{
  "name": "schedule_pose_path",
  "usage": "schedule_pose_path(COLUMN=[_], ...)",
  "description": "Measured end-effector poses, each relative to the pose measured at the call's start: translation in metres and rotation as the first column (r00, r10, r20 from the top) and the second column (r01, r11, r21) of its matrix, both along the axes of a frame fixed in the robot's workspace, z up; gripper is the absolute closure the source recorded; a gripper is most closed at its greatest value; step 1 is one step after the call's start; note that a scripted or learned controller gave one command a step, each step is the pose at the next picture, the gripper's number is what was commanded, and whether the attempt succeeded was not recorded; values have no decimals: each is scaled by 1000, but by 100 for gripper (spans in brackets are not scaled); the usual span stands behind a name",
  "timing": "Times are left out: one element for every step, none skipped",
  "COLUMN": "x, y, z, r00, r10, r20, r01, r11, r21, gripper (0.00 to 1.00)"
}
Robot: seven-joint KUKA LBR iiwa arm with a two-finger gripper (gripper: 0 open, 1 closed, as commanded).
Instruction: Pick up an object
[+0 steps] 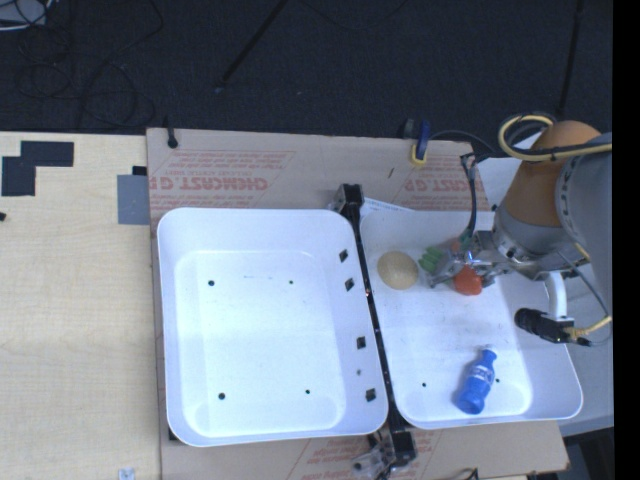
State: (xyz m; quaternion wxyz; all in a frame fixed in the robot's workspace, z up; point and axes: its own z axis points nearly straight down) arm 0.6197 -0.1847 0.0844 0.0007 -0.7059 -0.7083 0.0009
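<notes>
In the right bin (545, 408) lie a tan egg-shaped ball (397, 269), a small green object (431, 260), an orange-red object (467, 282) and a blue bottle (476, 380). My gripper (452, 270) reaches in from the right, low over the bin's back part, between the green object and the orange-red one. The orange-red object sits right against the gripper's near side. The blue bottle lies apart, toward the front of the bin.
The left bin (190, 268) stands beside the right one, with a black divider (362, 308) between them. Cardboard (260, 168) lies under both bins. The grey arm and its cables (540, 218) occupy the right bin's back right corner.
</notes>
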Motion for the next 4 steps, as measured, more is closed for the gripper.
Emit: schedule_pose_path(x=[22,20,20,21], y=[17,19,20,20], z=[2,11,21,30], r00=[1000,1000,1000,1000], r10=[-4,0,5,11], r20=[-12,-20,-22,-23], r01=[4,0,-5,-11], r11=[1000,1000,1000,1000], r21=[0,6,6,6], gripper=[0,100,100,100])
